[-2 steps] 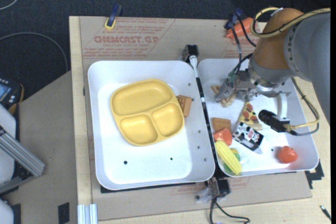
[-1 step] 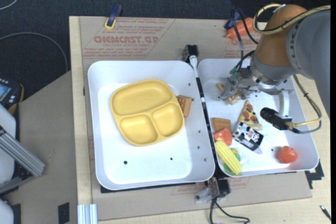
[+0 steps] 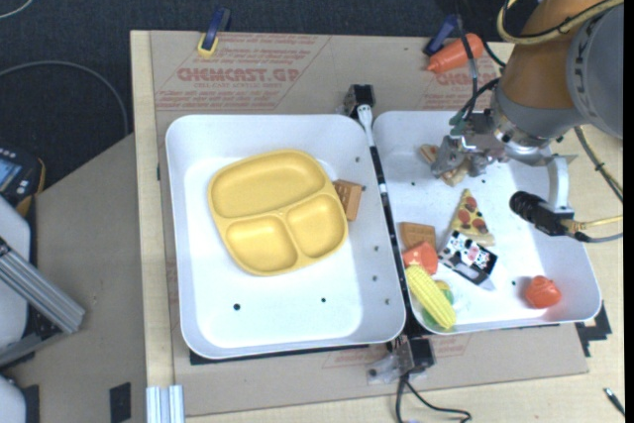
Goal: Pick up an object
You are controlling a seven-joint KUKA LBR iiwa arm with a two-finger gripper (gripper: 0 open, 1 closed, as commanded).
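- Camera view: we see the pincer (image 3: 458, 157) low over the upper left part of the right bin (image 3: 575, 253), reaching in from the right; we cannot tell how it is set.
- A small tan wooden piece (image 3: 429, 155) lies just beside the pincer on its left, perhaps touching it, though we cannot tell.
- Below the pincer, apart from it, a pizza-slice toy (image 3: 470, 213) lies on the bin floor, with a black-and-white card (image 3: 468, 256) just under it.
- Further down, an orange block (image 3: 417, 235), a red piece (image 3: 421, 258) and a yellow corn cob (image 3: 430, 296) sit by the bin's left wall, well apart from the pincer.
- An orange-red fruit (image 3: 542, 291) rests near the bin's lower right corner.
- The left bin (image 3: 277, 312) holds a yellow divided plate (image 3: 277, 211), with a brown block (image 3: 348, 198) touching its right edge.
- Both bins sit on the surface (image 3: 158, 213).
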